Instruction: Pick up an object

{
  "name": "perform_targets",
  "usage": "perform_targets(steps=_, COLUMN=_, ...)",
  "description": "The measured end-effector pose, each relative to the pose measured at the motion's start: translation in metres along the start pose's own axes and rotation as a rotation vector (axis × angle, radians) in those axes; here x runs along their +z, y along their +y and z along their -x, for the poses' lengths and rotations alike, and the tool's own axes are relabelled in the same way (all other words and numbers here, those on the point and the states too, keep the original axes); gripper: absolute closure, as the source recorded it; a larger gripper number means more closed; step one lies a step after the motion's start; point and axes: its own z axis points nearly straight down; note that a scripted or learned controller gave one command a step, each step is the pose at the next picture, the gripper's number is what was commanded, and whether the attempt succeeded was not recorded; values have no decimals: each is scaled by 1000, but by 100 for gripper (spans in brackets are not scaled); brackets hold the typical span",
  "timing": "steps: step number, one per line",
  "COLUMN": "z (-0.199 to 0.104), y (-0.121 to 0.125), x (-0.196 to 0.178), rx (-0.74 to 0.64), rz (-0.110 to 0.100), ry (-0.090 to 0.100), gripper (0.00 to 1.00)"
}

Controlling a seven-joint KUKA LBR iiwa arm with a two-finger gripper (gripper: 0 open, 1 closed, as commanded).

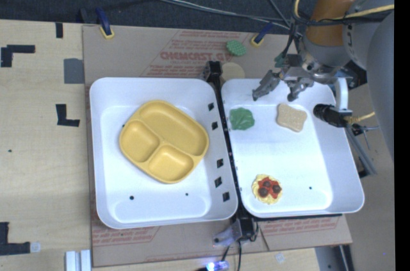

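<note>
My tool (pixel 280 90), fingers spread and empty, hangs over the right bin (pixel 333 196), the bread slice (pixel 291 117) just below it.

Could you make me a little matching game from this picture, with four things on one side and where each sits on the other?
Things:
1. yellow divided plate
2. green leaf-shaped piece
3. tan bread slice
4. small tart with red topping

Places:
A. right bin, near front edge
B. left bin, middle
C. right bin, upper left, beside the divider
D. right bin, upper right, just below the gripper

Pairs: 1-B, 2-C, 3-D, 4-A
</note>
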Motion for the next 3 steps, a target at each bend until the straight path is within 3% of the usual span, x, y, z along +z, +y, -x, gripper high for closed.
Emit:
perform_targets(steps=1, z=0, y=3, x=-9, rx=-3, rz=14, ry=-2, gripper=0)
perform_targets(steps=3, z=10, y=-15, x=96, rx=-2, rz=10, ry=-3, gripper=0)
